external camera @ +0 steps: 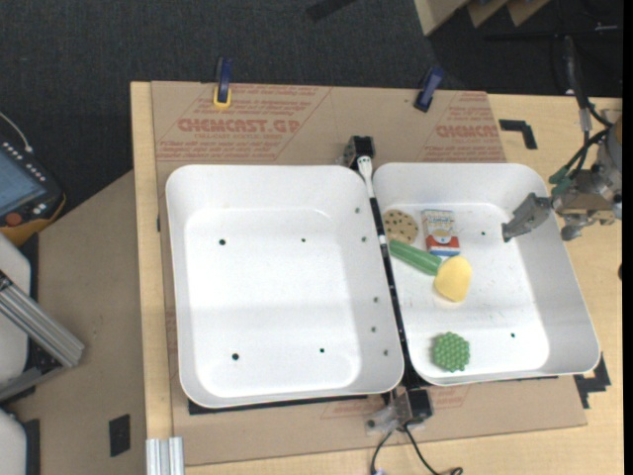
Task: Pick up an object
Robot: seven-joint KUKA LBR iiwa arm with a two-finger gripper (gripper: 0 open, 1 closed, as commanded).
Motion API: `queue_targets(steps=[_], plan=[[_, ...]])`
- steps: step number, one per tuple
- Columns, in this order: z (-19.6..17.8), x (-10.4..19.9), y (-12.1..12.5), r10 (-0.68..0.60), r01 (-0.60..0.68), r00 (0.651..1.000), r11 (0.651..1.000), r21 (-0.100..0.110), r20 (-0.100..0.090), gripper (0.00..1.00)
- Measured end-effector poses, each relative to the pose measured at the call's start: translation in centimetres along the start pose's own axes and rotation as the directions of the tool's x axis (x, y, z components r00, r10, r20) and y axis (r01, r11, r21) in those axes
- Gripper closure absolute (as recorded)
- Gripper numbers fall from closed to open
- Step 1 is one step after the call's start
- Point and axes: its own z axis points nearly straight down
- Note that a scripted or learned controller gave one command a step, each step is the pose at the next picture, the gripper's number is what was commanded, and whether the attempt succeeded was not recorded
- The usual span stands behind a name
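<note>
Over right bin's far-right rim — pincer spread, holding nothing, arm low.

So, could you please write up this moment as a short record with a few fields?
bins: two white bins side by side, left bin and right bin
right bin contents: cookie, small red and white carton, green stick, yellow lemon, green bumpy ball
touching: the green stick's end lies against the lemon
claw: claw over the right bin's far right side, apart from the objects
held: nothing visible between the fingers
base: cardboard sheet under both bins
</note>
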Motion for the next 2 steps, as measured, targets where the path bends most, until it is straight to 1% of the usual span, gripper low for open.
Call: queue_targets(steps=[1,2], plan=[[-24.26,-2.45,-2.79,0.000,0.000,1.000,1.000,-0.022,0.009,0.00],[-24.31,-2.29,-2.67,-0.001,0.001,1.000,1.000,-0.006,0.005,1.00]])
